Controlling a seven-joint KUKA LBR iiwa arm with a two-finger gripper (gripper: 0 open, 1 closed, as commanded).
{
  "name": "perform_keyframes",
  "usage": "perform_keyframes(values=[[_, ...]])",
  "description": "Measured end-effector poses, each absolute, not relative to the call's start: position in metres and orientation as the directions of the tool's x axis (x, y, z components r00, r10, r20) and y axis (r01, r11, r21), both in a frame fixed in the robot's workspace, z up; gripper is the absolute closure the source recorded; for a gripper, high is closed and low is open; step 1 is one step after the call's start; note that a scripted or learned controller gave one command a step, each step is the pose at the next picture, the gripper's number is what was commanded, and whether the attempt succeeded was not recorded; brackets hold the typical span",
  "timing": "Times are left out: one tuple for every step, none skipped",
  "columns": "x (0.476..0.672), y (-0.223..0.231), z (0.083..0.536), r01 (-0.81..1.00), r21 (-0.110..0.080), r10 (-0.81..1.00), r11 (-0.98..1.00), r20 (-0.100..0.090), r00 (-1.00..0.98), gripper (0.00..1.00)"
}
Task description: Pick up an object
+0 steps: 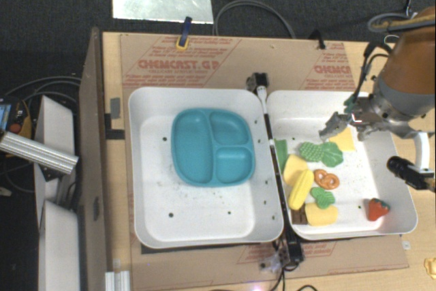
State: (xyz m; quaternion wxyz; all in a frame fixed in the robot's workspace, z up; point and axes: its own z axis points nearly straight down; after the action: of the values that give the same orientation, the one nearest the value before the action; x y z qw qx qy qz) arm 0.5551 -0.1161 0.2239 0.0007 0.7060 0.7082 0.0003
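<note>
Hovering over the upper part of the right bin (402, 215), my end effector (338, 125) sits right of centre in the frame; I cannot tell how far apart it stands, and nothing shows in its hold. Toy food clusters just below it: a knobbly green piece (323, 152), a smooth yellow banana (300, 189), a small orange pretzel (327, 180), a red strawberry (377, 209) apart at lower right. They look like light, rigid, slippery plastic. I judge the banana easiest, gripped across its middle. A glossy teal divided plate (212, 147) lies in the left bin (146, 208).
</note>
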Motion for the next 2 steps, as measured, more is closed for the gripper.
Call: perform_keyframes(values=[[0.515,-0.118,0.092,1.0,-0.01,1.0,0.0,0.002,0.0,0.0],[0.572,-0.156,0.143,1.0,0.009,1.0,0.003,-0.004,-0.003,0.0]])
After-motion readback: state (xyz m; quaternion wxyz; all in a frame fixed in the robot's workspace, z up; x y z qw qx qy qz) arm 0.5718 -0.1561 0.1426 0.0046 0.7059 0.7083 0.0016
